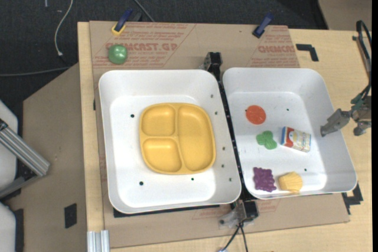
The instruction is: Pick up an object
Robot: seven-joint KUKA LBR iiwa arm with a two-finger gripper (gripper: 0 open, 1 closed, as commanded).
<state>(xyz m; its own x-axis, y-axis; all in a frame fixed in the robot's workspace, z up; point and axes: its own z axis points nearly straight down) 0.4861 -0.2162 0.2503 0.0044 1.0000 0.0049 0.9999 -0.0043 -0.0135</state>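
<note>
The right bin (313, 82) holds several small items: an orange-red disc (255, 114), a green piece (267, 140), a small white carton with red and blue print (295, 139), a purple grape cluster (264, 179) and a yellow lump (290, 182). My gripper (346, 127) hangs over the bin's right rim, to the right of the carton. Its fingers are spread open with nothing between them. One fingertip (328, 127) points down towards the bin's right wall.
The left bin (118, 97) holds a yellow divided plate (177, 138). A green ball (118, 54) lies on the cardboard behind the left bin. Blue clamps (122, 22) (262, 25) grip the board's far edge. A black clip (212, 60) sits between the bins.
</note>
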